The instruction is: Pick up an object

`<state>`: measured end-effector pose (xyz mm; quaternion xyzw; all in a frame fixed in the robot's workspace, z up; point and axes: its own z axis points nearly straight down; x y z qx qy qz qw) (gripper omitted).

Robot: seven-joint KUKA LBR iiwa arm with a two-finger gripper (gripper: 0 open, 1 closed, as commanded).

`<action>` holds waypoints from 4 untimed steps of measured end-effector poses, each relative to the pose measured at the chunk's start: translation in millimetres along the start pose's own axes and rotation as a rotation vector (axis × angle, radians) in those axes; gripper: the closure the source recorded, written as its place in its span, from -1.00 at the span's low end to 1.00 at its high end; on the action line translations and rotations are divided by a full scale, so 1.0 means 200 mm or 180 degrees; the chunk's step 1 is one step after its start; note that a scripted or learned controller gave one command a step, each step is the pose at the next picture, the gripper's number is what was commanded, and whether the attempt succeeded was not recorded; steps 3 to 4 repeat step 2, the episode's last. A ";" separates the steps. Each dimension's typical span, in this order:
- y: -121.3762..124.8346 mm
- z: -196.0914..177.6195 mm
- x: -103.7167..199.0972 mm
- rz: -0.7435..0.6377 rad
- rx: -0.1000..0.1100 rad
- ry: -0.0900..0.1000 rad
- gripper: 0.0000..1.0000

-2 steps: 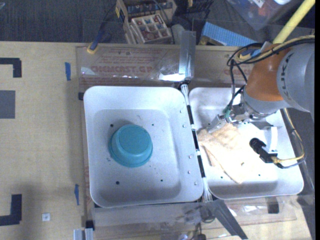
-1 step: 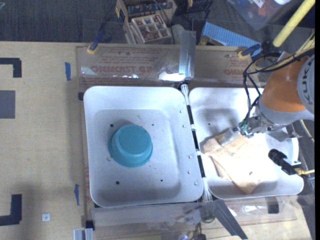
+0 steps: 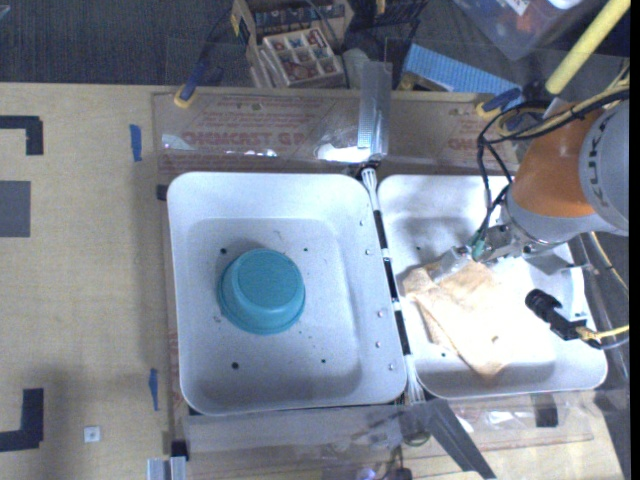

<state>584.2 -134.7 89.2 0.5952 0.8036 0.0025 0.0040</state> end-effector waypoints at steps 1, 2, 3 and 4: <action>0.01 -0.04 0.00 0.0005 -0.0010 0.0003 1.00; 0.26 -0.62 0.20 -0.0568 0.0029 0.0012 1.00; 0.26 -0.62 0.20 -0.0568 0.0029 0.0012 1.00; 0.26 -0.62 0.20 -0.0568 0.0029 0.0012 1.00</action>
